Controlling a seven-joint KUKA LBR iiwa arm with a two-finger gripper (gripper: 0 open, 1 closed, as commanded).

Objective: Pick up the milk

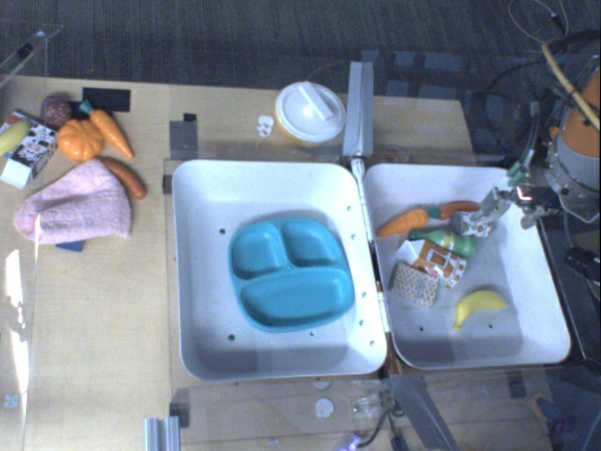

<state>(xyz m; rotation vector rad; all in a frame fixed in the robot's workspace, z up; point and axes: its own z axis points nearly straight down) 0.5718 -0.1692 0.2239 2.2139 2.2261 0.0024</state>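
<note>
The milk [439, 260] is a small orange and white carton lying in the middle of the right bin [545, 336]. It sits just below a green bottle [453, 243] and beside a grey checkered packet [415, 284]. My gripper [488, 216] hangs over the upper right part of that bin, up and to the right of the milk and close to the green bottle. Nothing can be seen held in it. The arm [573, 158] comes in from the right edge.
A carrot [404, 222] and a red-orange sausage [457, 209] lie at the right bin's top; a banana [479, 305] lies lower right. The left bin [197, 252] holds a blue divided plate [291, 272]. Toy food and a pink cloth [75, 205] are on the bench at left.
</note>
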